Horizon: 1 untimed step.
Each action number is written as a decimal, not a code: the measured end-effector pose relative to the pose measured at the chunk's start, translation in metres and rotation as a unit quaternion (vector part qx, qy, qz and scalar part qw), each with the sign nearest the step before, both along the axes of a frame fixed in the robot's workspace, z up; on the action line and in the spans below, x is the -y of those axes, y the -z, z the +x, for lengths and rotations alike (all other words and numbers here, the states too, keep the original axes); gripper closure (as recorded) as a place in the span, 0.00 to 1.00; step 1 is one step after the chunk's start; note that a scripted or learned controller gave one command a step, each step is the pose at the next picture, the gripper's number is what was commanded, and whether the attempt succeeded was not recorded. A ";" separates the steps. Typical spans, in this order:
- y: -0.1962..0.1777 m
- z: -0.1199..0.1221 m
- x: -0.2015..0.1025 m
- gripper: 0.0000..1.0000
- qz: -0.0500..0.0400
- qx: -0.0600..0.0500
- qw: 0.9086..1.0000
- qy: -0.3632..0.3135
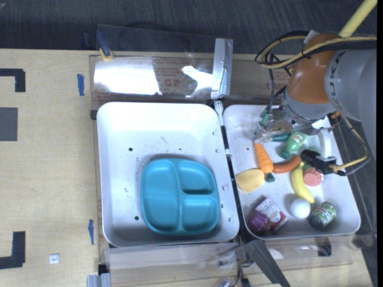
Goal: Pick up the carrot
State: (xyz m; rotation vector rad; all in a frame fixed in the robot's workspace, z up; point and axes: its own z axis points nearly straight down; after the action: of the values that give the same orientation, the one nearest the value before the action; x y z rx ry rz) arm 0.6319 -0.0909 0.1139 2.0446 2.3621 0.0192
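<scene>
Carrot first: the small orange plastic carrot with a green stub end (264, 158) lies in the right-hand shallow white bin (346, 223), toward that bin's nine o'clock side, its green end pointing toward five o'clock. You have the grey arm's two-finger gripper (274, 124) hovering just at the carrot's twelve o'clock, near its orange tip but not on it. Whether it is parted or closed you cannot tell from this slant, and nothing shows as held.

Watch the crowding. A longer orange sausage-shaped toy (286, 165) sits just at the carrot's three o'clock, close to its green end, and a pale yellow lemon-shaped toy (250, 179) lies just at its seven o'clock. A green leafy toy (294, 142) sits at two o'clock, close under the wrist.

To do this well, you would shift slightly toward six o'clock so you come down over the carrot's thick orange middle, turn the wrist so the closing line crosses its long axis, and descend straight. Aim high on the body, away from the sausage toy, or you risk pinching both.
</scene>
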 end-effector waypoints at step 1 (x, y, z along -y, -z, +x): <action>-0.075 -0.021 -0.023 1.00 0.001 -0.006 1.000 -0.031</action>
State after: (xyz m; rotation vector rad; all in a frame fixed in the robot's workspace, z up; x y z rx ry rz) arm 0.6105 -0.0680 0.1888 1.9776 2.4317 0.0089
